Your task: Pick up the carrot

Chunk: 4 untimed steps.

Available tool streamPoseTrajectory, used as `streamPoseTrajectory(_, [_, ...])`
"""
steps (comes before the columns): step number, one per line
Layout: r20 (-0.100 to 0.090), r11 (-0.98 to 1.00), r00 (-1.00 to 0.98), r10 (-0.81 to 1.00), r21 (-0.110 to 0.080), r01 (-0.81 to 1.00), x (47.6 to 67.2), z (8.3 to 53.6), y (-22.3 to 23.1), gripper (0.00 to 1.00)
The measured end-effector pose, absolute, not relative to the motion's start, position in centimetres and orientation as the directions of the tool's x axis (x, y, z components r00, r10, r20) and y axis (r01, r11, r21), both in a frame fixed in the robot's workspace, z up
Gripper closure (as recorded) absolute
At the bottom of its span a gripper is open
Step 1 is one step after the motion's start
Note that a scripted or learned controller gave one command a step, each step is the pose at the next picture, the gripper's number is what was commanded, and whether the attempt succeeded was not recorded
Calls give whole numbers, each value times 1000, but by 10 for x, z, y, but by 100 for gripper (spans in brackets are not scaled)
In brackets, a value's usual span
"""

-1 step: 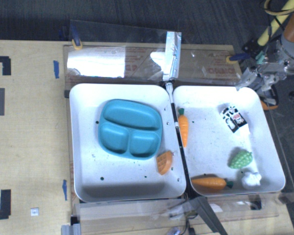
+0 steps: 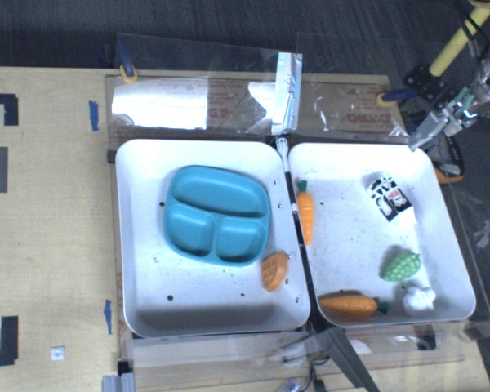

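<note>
Carrots: two toy carrots lie in the right bin (image 2: 441, 219), both orange with a green stem end.
Upper carrot (image 2: 305, 214): slim, lying lengthwise along the bin's left wall, just beside the divider between the bins; green cap at the far end, tapered tip pointing to the near side.
Lower carrot (image 2: 349, 305): plumper, lying crosswise along the near wall; rounded tip to the left, dark green stem to the right.
Other things in the right bin: a small black-and-white carton (image 2: 389, 198) near the far right; a green knobbly toy (image 2: 401, 265) at the right side; a white lumpy toy (image 2: 419, 299) in the near right corner, close to the lower carrot's stem.
Left bin (image 2: 139, 219): holds a blue divided plate (image 2: 216, 215) with three compartments, and an orange-brown pastry-like toy (image 2: 273, 271) just beside the plate's near right edge.
Hand (image 2: 429, 129): at the upper right, outside the right bin's far corner and well apart from both carrots; it is small and cluttered by cables, so whether it is released or clenched I cannot tell.
Tabletop (image 2: 49, 243): pale wood with black and blue tape marks.
</note>
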<state>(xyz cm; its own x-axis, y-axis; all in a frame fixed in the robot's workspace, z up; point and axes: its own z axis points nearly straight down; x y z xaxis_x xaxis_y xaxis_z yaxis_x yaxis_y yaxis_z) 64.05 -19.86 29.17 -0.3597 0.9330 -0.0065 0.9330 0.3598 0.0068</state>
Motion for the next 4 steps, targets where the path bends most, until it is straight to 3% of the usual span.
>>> streamPoseTrajectory(1, [-10, 362, -361, 932, 10, 932, 642, 302, -198, 100])
streamPoseTrajectory(2, [-10, 691, -691, 722, 4, 722, 644, 344, -224, 100])
streamPoseTrajectory(3, [-4, 837, -837, 548, 1, 548, 614, 332, -223, 100])
streamPoseTrajectory(4, [-11, 948, -948, 319, 1, 319, 623, 369, -223, 100])
